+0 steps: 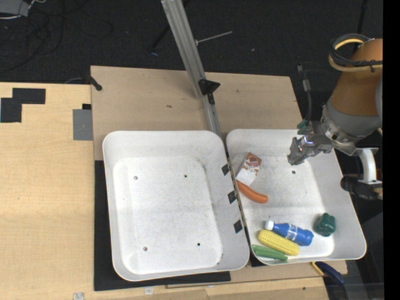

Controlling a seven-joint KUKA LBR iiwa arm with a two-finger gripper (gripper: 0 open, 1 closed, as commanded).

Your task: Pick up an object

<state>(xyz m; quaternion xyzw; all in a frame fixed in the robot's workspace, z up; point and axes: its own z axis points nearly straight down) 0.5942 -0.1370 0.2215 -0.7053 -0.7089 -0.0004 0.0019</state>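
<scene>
End effector [299, 150] grip state unclear, over right bin [350, 220]; packet [249, 168], carrot [252, 194] nearby left

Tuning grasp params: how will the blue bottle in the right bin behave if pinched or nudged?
The blue bottle lies on its side, so it will probably roll if nudged across its axis. Its rounded body looks smooth, so a pinch may slip. The toy corn cob touches it along one side and may block rolling that way or shift along with it.
</scene>
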